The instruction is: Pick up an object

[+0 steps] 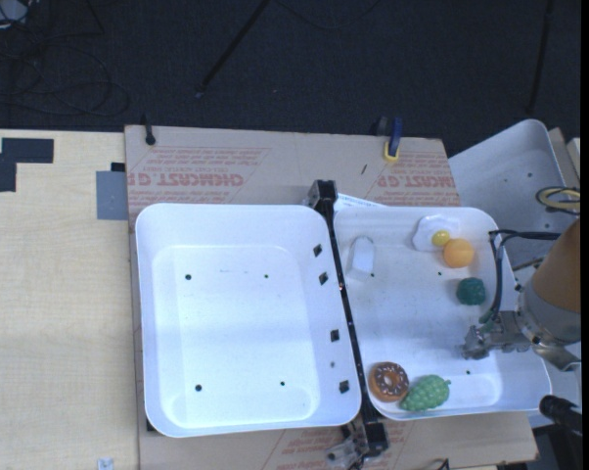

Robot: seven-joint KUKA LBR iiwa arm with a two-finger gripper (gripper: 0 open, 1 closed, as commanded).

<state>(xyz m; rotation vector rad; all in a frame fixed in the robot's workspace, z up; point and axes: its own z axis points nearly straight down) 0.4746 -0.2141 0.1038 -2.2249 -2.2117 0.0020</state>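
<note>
1. The claw is a small metallic grey assembly low over the right bin, near that bin's right wall; whether it is open or closed cannot be told, and nothing shows gripped in it.
2. Behind it the grey arm enters from the right, with an orange band at the wrist.
3. Just up-view of the claw lies a dark green lumpy object, rounded and rough-looking, apart from the claw.
4. Further up-view sits a smooth orange ball, touching a flat white fried-egg toy with a yellow yolk.
5. Down-view and left of the claw, near the bin's lower wall, lies a light green bumpy grape-like cluster, just beside a round brown doughnut with sprinkles.
6. Well left of the claw, a pale translucent cup-like shape rests on the white plastic floor.
7. The left bin is glossy white and shallow; both bins sit on cardboard sheeting on the counter.
</note>
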